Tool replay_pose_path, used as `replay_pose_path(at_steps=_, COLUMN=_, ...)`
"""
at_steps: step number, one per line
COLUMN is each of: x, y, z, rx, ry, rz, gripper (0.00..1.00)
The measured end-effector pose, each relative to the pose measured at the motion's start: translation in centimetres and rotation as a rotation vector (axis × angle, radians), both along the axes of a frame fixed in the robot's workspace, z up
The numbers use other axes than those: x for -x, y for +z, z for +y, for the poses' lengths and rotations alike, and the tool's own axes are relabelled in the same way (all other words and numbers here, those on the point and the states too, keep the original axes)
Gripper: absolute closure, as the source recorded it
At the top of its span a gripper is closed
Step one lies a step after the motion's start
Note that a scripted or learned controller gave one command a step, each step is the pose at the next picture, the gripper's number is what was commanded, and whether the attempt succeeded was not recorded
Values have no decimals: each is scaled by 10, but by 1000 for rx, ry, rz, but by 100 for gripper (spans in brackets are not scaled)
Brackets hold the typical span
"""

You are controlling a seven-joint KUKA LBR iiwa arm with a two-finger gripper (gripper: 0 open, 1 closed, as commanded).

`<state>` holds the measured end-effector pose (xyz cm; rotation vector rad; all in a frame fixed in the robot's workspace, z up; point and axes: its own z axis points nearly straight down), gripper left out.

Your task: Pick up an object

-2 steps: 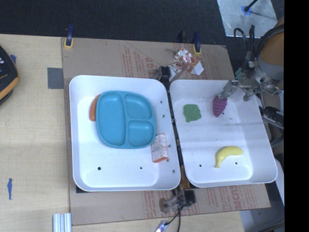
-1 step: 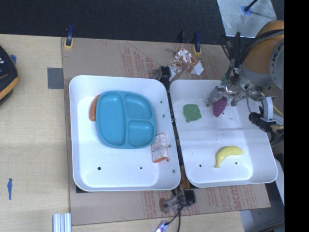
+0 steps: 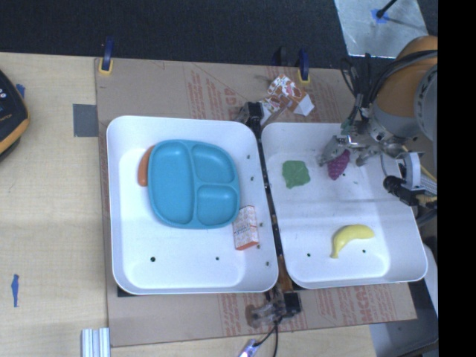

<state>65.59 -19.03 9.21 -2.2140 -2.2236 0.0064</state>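
A purple bunch of toy grapes [image 3: 338, 164] lies in the upper part of the right bin [image 3: 401, 270]. My gripper [image 3: 346, 153] is low over it, reaching in from the right, and its fingers look spread open on either side of the grapes without closing on them. A green leafy toy [image 3: 295, 173] lies to the left of the grapes. A yellow banana [image 3: 351, 237] rests nearer the front of the same bin.
The left bin [image 3: 126, 266] holds a blue divided plate [image 3: 194, 184], an orange piece [image 3: 142, 168] tucked under the plate's left edge, and a small printed packet [image 3: 245, 227]. A crumpled wrapper [image 3: 286, 95] lies on the cardboard behind the bins.
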Motion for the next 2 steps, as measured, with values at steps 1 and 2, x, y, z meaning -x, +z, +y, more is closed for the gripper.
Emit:
replay_pose_path(at_steps=1, x=0, y=11, z=0, rx=0, ry=2, rz=1, gripper=100)
replay_pose_path(at_steps=2, x=-1, y=33, z=69, rx=0, ry=2, rz=-1, gripper=100)
